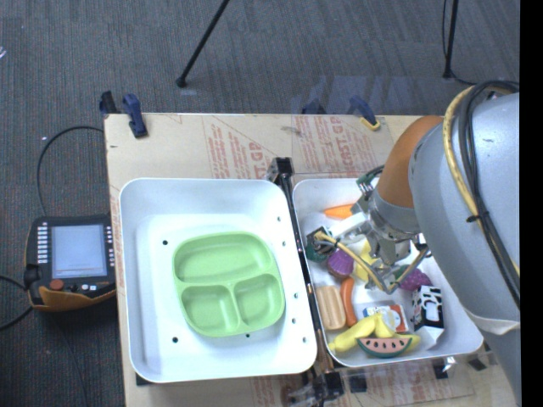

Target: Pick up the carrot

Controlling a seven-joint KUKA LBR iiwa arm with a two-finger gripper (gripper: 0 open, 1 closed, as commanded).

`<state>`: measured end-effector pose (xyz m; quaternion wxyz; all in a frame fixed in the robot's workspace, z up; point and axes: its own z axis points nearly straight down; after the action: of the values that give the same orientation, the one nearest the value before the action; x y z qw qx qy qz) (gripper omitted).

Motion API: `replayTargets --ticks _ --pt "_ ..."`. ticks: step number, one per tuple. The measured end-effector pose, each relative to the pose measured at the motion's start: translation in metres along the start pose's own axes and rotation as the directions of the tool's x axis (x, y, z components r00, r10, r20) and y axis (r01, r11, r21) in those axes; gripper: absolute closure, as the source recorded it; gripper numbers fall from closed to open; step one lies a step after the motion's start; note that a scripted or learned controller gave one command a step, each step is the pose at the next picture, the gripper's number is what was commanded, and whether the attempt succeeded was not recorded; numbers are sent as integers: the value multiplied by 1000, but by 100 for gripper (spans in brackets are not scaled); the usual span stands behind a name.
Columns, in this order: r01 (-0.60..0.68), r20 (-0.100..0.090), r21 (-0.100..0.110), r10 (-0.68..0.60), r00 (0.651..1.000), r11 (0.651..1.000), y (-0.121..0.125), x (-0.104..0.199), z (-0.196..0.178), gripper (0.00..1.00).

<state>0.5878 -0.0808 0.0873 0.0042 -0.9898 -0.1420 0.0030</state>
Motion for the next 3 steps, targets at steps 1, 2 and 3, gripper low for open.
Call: replayTargets --ticks 1,2,3 --pt "-89 -2 -3 89 996 996 14 40 0 0" --pt "-84 -2 -3 84 996 996 14 44 0 0" --pt "-83 -3 -3 83 997 997 14 46 0 0"
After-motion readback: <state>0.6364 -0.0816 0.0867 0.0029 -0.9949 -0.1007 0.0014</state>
